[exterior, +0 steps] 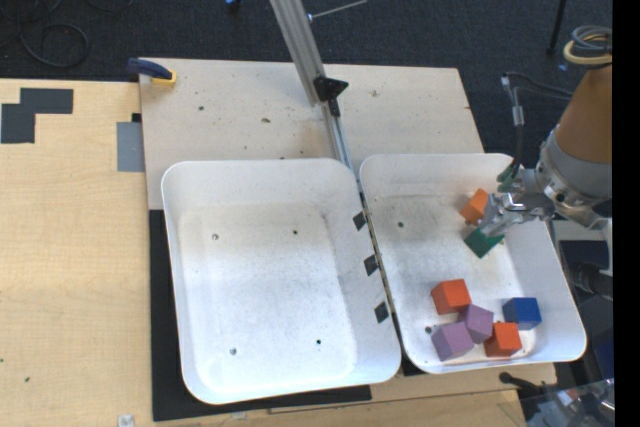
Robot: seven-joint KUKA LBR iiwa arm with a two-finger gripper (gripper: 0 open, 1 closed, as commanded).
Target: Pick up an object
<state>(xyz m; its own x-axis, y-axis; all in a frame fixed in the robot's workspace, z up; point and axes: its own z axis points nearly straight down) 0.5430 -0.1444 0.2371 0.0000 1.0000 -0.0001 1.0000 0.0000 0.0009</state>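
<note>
Green block, a small dark-green cuboid lying tilted on the floor of the right-hand shallow white bin, sits just under my claw near that bin's far right side. My claw reaches in over the bin's right rim, and its metal tips are down by the green block's upper edge; I cannot tell whether they are spread or closed, nor whether they touch the block. Just to the left of my claw lies a small orange block, tilted, close beside the green one. Toward the near end of the same bin is a cluster of other pieces: an orange-red cube, two purple blocks touching each other, a second small orange cube against the near wall, and a blue cube just beside it. The left-hand white bin lies alongside, separated by a dark divider with black clips.
</note>
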